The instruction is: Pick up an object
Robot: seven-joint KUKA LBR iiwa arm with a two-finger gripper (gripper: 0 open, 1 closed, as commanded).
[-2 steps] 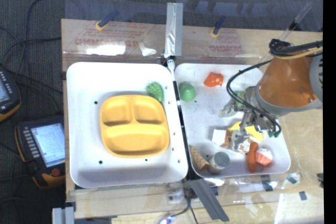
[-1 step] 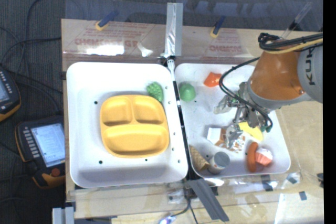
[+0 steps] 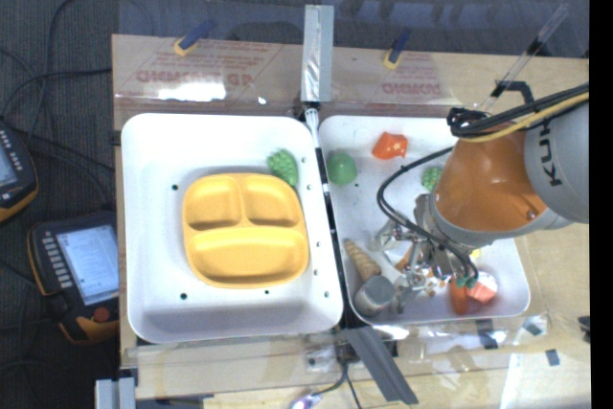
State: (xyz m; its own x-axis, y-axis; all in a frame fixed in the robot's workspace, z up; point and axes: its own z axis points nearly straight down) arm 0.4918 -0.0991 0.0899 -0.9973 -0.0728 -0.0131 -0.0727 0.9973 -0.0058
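On the bench, we saw the gripper [image 3: 421, 265] beside the grey cup [image 3: 375, 293]; its grip we couldn't tell.

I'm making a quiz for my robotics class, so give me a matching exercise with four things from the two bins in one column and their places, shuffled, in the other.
Things:
1. yellow tray
2. orange piece
3. green ball
4. grey cup

Places:
A. right bin, near front edge
B. right bin, far end, right of the green ball
C. middle of the left bin
D. right bin, far end, by the divider

Pairs: 1-C, 2-B, 3-D, 4-A
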